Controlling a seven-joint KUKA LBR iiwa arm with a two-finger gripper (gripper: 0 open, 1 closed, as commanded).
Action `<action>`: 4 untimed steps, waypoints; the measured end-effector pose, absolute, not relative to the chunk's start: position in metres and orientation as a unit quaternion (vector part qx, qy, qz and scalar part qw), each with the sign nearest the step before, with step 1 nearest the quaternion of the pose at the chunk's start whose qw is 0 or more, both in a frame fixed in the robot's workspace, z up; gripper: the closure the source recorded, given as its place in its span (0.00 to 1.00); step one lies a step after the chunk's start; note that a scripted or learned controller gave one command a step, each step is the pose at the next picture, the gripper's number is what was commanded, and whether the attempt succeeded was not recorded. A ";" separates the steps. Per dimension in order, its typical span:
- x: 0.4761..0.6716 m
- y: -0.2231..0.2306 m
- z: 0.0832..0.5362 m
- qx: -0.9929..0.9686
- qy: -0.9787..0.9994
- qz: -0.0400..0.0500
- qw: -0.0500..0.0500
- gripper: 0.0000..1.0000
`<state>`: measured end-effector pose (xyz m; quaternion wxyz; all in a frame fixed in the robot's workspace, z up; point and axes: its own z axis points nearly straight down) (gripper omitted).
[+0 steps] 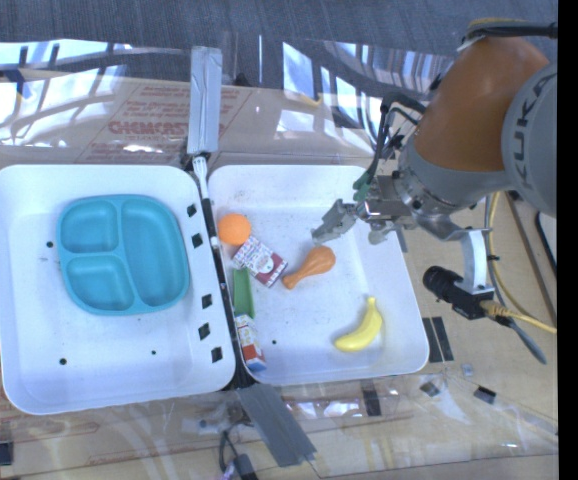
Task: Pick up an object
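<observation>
Objects crowd the right bin's (394, 363) left wall: orange ball (234, 229), small carton (259, 262), green stick (242, 293). Open floor separates the drumstick (310, 266) at centre from the banana (360, 329) near the front-right corner. Fingers (331, 224) hover above the drumstick, holding nothing; their opening cannot be told.

Pretty bright overall, even daylight-looking light. Strong glare on the clear plastic sheet over the brown cardboard panel (159, 108) behind the bins: streaky white-blue window reflections along the top. The two shallow white plastic bins (29, 368) come close to blowing out, so the surface detail washes away there. Shadows are soft and short, like the small one under the yellow toy banana (361, 328). Focus is a bit soft everywhere, and small print on the cardboard is barely readable.
</observation>
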<state>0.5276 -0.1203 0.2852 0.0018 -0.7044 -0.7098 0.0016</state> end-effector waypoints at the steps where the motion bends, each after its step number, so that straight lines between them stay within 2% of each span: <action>1: 0.563 -0.162 0.134 -0.732 -0.682 0.003 0.004 0.00; 2: 0.561 -0.171 0.092 -0.715 -0.699 0.001 0.001 0.00; 3: 0.550 -0.188 0.128 -0.778 -0.628 0.001 0.001 0.00; 4: 0.550 -0.187 0.137 -0.777 -0.630 0.002 0.002 1.00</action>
